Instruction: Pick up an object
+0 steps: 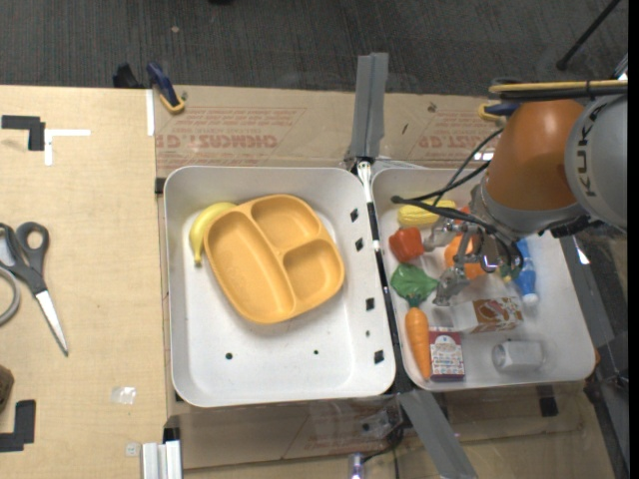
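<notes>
The right bin (579,367) holds several small items. Among them are a red pepper (404,244), a green leafy piece (411,283), a carrot (417,342), a small red box (446,355), a snack packet (496,313), a grey can (517,353), a blue item (526,279) and a yellow piece (424,214). My gripper (454,279) hangs low in the middle of this bin, just right of the green piece and above the snack packet. An orange object (461,247) sits partly hidden under the wrist.
The left bin (270,367) carries a yellow divided plate (275,257) with a banana (205,226) at its left rim. Scissors (35,277) lie on the wooden bench at far left. The arm's orange band (534,163) overhangs the right bin's far side.
</notes>
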Tool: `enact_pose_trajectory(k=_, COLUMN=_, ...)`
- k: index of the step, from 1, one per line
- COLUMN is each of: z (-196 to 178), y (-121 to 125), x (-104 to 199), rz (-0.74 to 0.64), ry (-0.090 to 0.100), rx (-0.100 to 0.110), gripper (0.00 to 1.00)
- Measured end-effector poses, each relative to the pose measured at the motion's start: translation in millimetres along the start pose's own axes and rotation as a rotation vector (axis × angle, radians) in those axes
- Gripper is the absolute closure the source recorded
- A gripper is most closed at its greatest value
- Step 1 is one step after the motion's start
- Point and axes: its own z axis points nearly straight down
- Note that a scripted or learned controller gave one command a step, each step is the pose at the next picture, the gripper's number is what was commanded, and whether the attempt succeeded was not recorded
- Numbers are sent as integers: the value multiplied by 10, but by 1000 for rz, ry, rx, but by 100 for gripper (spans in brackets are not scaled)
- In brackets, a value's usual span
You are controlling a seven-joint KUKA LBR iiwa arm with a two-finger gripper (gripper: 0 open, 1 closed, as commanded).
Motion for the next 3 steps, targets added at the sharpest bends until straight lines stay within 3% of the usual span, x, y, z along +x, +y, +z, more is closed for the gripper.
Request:
enact_pose_trajectory(k=1, z=9, y=138, x=104, rz=56, ry=3, rx=0, gripper=0)
enact_pose_trajectory(k=2, z=8, y=-2, x=249, rz=40, ry=3, rx=0, gripper=0)
enact_pose_trajectory(k=3, z=0, y=116, x=-27, rz=231, ry=0, rx=0, gripper=0)
